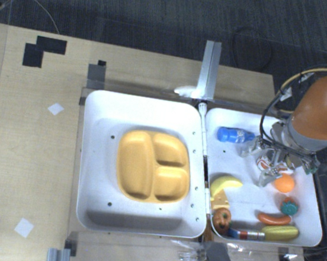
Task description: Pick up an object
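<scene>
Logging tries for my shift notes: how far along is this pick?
Done: the arm has reached over the right bin, with the claw low beside the orange ball. In hand: nothing visibly held. Left: grasp and lift; the ball, banana and blue bottle all lie in the bin.

Pale wooden bench [22, 156] before dark grey carpet [167, 8].

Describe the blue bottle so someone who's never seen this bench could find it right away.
Find the right-hand white bin, the one crowded with small toys. Look in its far left corner, by the divider: the small blue plastic bottle lies on its side there. It is the only all-blue item, apart from the yellow banana nearer the front.
</scene>
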